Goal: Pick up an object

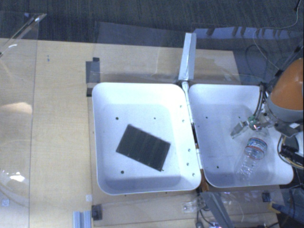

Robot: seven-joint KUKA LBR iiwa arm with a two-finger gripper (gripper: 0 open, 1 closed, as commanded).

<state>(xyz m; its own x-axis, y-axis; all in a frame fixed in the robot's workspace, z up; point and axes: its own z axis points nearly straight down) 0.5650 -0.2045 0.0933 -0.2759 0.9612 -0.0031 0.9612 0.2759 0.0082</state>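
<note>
Arm (289, 91) comes in from right edge, grey w/ orange band up top. Wrist bends down and left. Gripper (243, 127) points left, low; its fingers (237, 128) look spread apart.

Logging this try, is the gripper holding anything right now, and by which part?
Nothing is held. The gripper sits over the right bin, beside the clear plastic bottle, which lies on the bin floor.

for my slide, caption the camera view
Gripper poised above clear plastic bottle in right bin; dark ribbed panel lies in left bin.
</note>
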